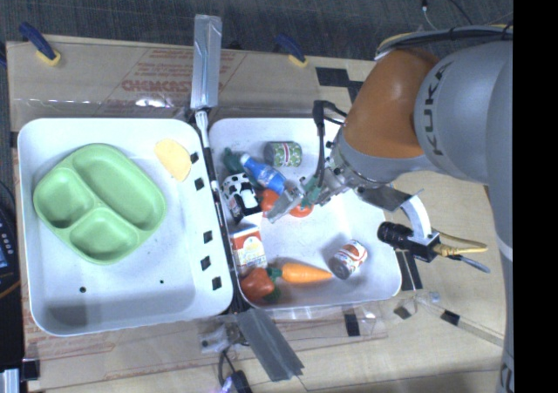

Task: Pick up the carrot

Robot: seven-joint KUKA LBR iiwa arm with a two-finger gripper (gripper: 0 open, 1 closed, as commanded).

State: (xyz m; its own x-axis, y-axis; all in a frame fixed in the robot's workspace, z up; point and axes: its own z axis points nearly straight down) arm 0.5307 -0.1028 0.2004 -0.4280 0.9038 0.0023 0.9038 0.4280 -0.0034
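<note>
The gripper [292, 199] was poised mid-bin, far of the carrot [303, 274]; finger state could not be told. An approach toward the near wall was still required.

The arm [436, 112] reaches in from the right over the right bin [375, 208]. The gripper [292, 201] sits low near the bin's centre, just beside a blue bottle [264, 175] and a green can [283, 154]. The carrot [301, 274] lies on its side near the bin's front wall, apart from the gripper, between a red tomato [257, 284] and a small tin [349, 259]. A carton [249, 250] lies just behind the tomato. The left bin [52, 295] holds a green divided plate [98, 201] and a yellow piece [173, 158].
</note>
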